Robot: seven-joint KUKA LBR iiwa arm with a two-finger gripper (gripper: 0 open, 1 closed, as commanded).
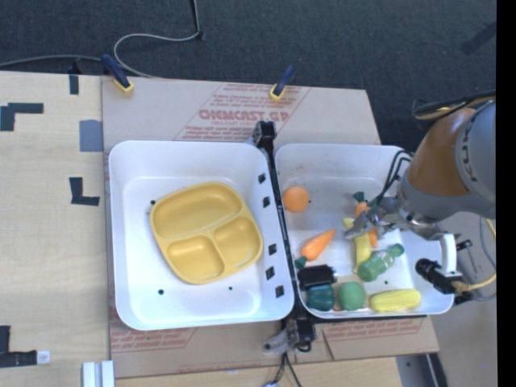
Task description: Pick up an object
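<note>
Camera view from above: the claw [364, 228] hangs low in the right white plastic bin [339, 156], reaching in from the right because the small toys crowd that bin. Whether it is spread or pinching cannot be told. Just beneath it lies a yellow toy banana [363, 250]; just left, an orange plastic carrot [318, 244]; further up-left, an orange ball [296, 199]. Well left, the other bin carries a yellow divided plastic tray [206, 230]. Cardboard covers the bench [48, 216]; dark carpet [322, 22] lies beyond.
</note>
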